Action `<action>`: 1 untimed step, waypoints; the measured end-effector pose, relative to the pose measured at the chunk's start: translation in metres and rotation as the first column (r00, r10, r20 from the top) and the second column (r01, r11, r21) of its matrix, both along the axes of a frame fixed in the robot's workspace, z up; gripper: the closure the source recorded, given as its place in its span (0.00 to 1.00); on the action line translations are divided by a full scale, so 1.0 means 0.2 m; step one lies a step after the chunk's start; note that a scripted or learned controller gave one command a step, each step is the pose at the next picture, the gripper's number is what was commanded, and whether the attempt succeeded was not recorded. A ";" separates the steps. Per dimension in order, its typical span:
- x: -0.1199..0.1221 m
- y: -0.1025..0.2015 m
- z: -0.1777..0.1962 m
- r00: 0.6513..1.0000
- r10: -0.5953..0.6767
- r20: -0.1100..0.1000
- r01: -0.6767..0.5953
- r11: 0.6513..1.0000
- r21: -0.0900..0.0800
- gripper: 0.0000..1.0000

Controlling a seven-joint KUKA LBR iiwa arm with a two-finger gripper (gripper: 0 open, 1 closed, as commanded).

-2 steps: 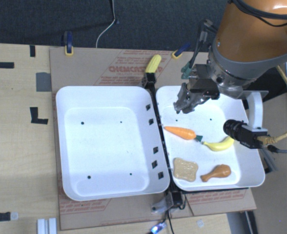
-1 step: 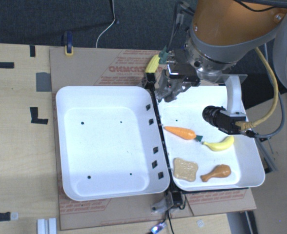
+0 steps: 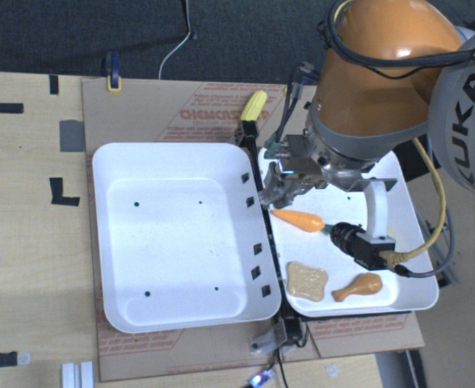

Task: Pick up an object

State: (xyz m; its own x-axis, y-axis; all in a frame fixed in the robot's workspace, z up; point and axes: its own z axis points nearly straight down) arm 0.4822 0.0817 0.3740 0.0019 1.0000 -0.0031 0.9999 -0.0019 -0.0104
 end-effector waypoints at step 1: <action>0.01 -0.04 0.25 1.000 0.003 0.014 -0.003 1.000 0.004 1.00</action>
